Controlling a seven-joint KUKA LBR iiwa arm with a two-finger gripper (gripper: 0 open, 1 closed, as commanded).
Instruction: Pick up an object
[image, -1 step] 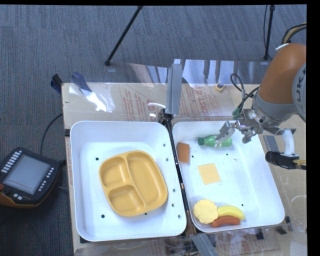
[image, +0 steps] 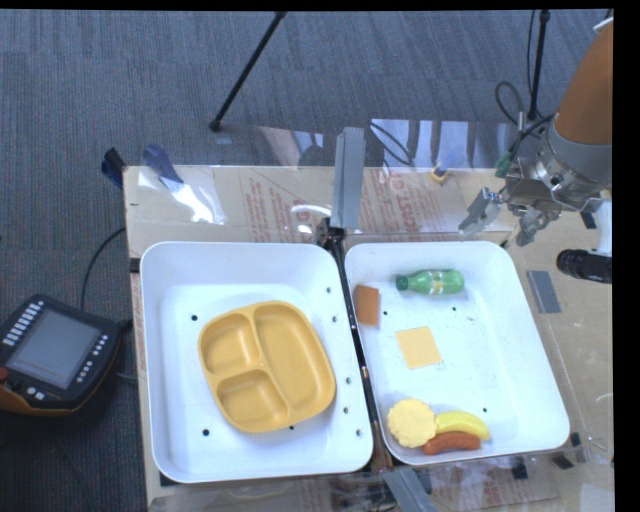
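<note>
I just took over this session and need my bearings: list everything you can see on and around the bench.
Divided plate: 1, yellow, in the left bin.
Bottle: 1, green, lying near the far wall of the right bin.
Brown slice: 1, right bin, by its left wall.
Cheese-like square: 1, pale orange, middle of the right bin.
Round biscuit-like piece: 1, yellow, near corner of the right bin.
Banana: 1, yellow, beside it.
Sausage-like piece: 1, red-orange, against the banana.
Handheld control pad: 1, dark, floor left of bench.
Gripper: 1, grey, above the right bin's far right corner.

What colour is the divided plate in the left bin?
Yellow-orange divided plate, seen in the camera view.
</note>
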